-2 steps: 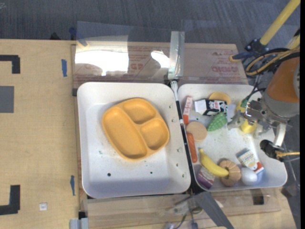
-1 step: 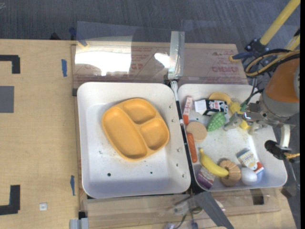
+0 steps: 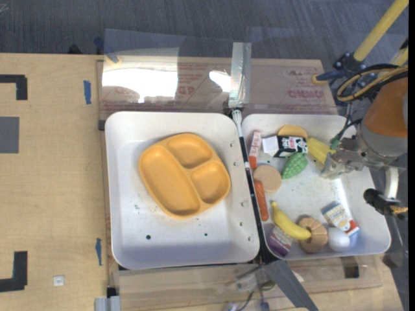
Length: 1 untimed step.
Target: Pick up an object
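My gripper (image 3: 337,167) hangs low over the upper right part of the right bin (image 3: 373,241), just right of a yellow toy (image 3: 318,149) and a green bumpy toy (image 3: 295,165). Nothing shows between its fingers. Other toys lie in that bin: a black-and-white carton (image 3: 285,145), a tan disc (image 3: 267,178), an orange carrot-like stick (image 3: 260,199), a banana (image 3: 288,223), a wooden piece (image 3: 314,232), a white egg (image 3: 338,239), a small blue-and-white carton (image 3: 338,215) and a purple cup (image 3: 280,240).
The left bin (image 3: 123,238) holds an orange divided plate (image 3: 184,173). A clear plastic sheet (image 3: 168,76) and a metal post (image 3: 240,70) stand behind the bins. Yellow and black cables (image 3: 363,76) hang at the upper right beside the arm (image 3: 389,118).
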{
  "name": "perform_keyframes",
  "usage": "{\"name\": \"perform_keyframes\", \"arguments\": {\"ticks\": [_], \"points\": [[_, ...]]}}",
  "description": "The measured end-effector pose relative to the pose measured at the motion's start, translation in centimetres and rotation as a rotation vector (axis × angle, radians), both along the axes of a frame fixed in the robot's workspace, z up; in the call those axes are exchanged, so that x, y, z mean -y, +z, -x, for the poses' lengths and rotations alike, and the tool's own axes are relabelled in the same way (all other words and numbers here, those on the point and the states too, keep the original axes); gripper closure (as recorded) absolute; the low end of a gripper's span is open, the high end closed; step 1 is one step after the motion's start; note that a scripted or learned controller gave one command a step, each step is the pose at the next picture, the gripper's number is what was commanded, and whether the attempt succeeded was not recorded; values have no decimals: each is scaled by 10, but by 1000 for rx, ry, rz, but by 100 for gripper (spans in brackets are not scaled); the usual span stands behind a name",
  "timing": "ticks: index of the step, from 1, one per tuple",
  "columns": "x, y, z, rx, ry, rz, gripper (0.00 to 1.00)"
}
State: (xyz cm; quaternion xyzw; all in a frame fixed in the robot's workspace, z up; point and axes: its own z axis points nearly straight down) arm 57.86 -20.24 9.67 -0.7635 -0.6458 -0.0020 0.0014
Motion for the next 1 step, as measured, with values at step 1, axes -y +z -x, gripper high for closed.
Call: {"name": "perform_keyframes", "arguments": {"ticks": [1], "points": [[-32, -9, 28, 3, -230, 5, 100]]}}
